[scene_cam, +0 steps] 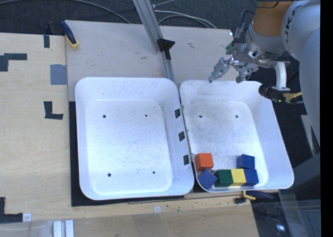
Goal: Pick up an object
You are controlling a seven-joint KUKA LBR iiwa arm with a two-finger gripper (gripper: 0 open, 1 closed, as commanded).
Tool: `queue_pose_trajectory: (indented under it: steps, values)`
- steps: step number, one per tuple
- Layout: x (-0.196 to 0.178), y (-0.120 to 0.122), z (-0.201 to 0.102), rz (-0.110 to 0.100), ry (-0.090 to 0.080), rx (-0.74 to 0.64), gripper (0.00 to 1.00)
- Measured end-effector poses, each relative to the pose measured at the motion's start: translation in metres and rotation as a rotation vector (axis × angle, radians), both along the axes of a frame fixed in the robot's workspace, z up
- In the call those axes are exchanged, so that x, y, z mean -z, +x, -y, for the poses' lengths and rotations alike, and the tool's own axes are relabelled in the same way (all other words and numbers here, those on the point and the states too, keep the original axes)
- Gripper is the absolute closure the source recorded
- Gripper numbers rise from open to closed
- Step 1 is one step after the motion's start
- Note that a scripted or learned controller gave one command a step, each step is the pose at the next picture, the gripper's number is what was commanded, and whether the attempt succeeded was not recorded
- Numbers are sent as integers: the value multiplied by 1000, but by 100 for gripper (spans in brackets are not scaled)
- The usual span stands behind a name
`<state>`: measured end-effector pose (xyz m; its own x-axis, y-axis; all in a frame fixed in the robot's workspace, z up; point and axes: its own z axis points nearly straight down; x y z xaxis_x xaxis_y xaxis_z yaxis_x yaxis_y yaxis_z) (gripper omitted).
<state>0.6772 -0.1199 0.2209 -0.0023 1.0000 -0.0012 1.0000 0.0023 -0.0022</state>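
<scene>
Several small cubes lie along the near edge of the right bin (pixel 270 126): an orange cube (pixel 204 160), a blue cube (pixel 207 179) at the corner, a green cube (pixel 225 177), a yellow cube (pixel 238 176) and two more blue cubes (pixel 247 168) stacked or touching at the right. My gripper (pixel 227 74) hangs above the far rim of the right bin, well away from the cubes. Its two fingers are spread apart and open, with nothing between them.
The left bin (pixel 83 126) sits beside the right one, sharing a middle rim. A slanted aluminium post (pixel 148 20) rises behind the bins. Cables run over the dark floor at the back. A yellow-blue clamp (pixel 69 35) sits at the bench's far left corner.
</scene>
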Motion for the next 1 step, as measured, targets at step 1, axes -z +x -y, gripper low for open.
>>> queue_pose_trajectory:
  steps: [1]
  values:
    - [-39,3,0,6,1,0,0]
